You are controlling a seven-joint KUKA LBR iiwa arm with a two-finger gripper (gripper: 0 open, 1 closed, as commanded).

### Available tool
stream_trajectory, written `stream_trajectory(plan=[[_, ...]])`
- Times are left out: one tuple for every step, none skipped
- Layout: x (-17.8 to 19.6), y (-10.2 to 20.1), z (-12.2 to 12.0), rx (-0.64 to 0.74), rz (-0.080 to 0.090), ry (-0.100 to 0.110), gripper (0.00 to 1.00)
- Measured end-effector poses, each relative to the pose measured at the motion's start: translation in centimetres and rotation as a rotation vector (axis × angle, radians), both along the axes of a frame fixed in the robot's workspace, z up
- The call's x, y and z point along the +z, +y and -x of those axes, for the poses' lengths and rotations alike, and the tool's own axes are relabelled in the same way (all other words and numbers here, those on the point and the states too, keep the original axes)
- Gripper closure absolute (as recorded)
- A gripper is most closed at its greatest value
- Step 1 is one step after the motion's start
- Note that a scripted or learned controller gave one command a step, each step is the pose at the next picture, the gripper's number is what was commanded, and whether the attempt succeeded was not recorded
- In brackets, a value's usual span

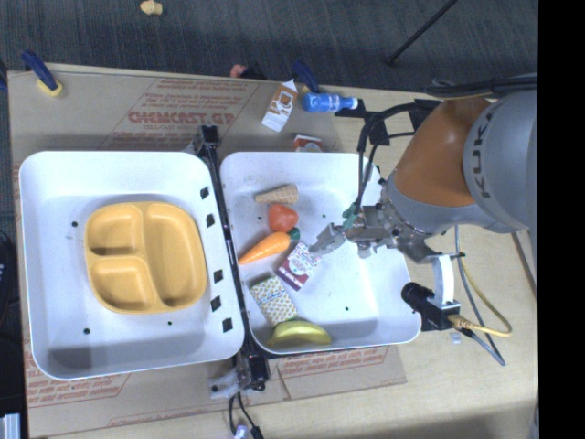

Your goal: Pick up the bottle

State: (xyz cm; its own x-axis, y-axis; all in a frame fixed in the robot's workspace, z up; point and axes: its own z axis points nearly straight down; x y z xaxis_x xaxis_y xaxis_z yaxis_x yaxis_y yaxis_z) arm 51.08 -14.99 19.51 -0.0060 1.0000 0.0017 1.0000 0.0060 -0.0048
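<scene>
Hovering my gripper just above the small carton, grip state I cannot tell. Risk: grabbing this carton, since the blue bottle lies well beyond it, outside the right bin.

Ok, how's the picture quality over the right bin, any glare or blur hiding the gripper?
Camera view: lighting is even and soft, no hard glare on the right bin; shadows are faint. The gripper is slightly soft and small, so its fingers are hard to read. The blue bottle outside the bins is sharp enough to recognise.
</scene>
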Motion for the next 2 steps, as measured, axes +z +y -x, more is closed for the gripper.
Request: stream_trajectory(plan=[[1.0, 0.0, 0.0, 0.005, -0.001, 0.002, 1.0], [4.3, -0.4, 3.5, 0.182, -0.001, -0.001, 1.0]])
